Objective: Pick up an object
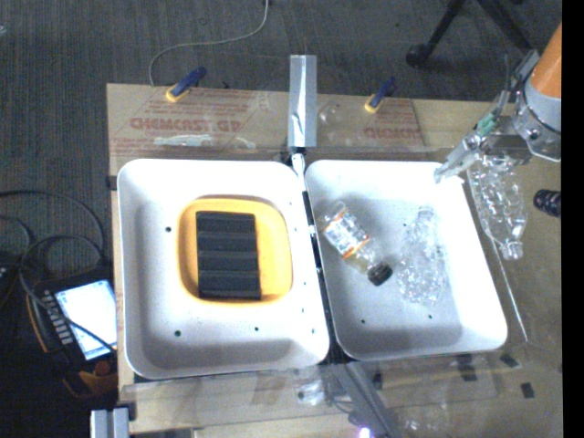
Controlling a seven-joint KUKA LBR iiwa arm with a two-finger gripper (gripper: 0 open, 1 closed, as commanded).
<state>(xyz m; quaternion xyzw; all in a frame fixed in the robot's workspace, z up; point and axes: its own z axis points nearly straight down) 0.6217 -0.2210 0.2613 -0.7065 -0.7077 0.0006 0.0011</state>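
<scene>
Objects for picking are seen in both bins. A small clear bottle [354, 242] with a black cap is lying on its side in the right bin [474, 331], towards that bin's left half, with the cap pointing to the lower right. Just beside it, to the right, a crumpled piece of clear plastic [422, 261] is spread on the bin floor, apart from the bottle's body but near its cap. In the left bin [146, 336] a yellow tray-like item [190, 245] is placed at the centre, and a black ribbed block [226, 255] is seated on it.

The gripper [484, 144] is found at the upper right corner of the right bin, below the arm's orange band [558, 67] (the arm comes in from the right edge). A second clear plastic item [498, 203], ridged and elongated, is seen hanging down from the gripper across the bin's right rim, and appears to be clamped between the fingers, though the contact itself is hard to make out against the transparent material.

Two blue-and-yellow clamps [185, 84] are fixed at the far edge of the board behind the bins.
</scene>
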